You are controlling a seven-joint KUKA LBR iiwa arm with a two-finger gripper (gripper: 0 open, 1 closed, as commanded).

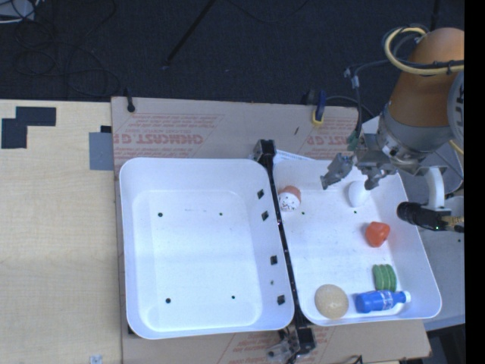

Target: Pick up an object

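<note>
Right bin [424,268], gripper [353,174] spread above white egg [356,195], near far rim

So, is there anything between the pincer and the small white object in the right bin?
Nothing visible. The pincer hangs with its fingers apart just above the small white object, which lies alone on the floor of the right bin.

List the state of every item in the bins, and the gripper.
gripper: fingers open, holding nothing, above the right bin
white egg: loose, just below the fingers
orange ball: loose
green object: lying flat
blue bottle: lying on its side
beige ball: resting near front rim
orange-and-white object: against the divider
</note>
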